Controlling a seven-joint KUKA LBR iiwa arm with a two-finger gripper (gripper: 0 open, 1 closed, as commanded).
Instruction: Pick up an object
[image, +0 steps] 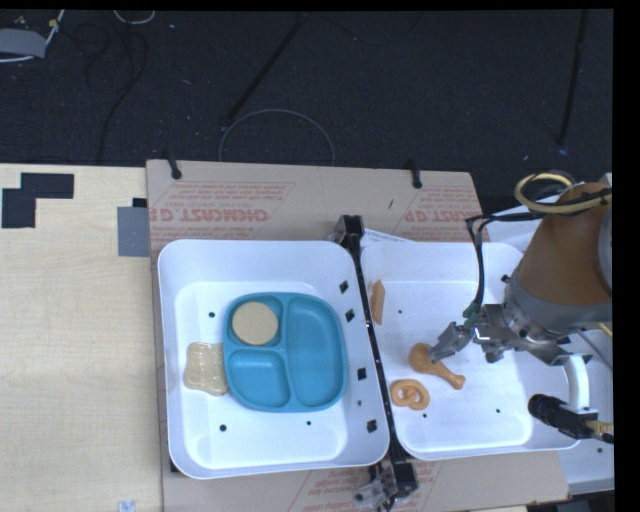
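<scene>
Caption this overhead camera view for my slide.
Claw over a drumstick in the right bin; blue tray in the left.

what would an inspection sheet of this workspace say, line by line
surface: two shallow white bins, left bin and right bin, on printed cardboard over a pale wooden bench
job's things: tan drumstick-shaped toy, orange pretzel-shaped toy and slim orange stick in the right bin
clutter: blue three-compartment plastic tray holding a round tan disc; pale yellow flat piece beside it, all in the left bin
grippers: two-finger gripper over the drumstick's right part
cables: black cable along the arm; thin loops behind
surroundings: dark floor
</scene>
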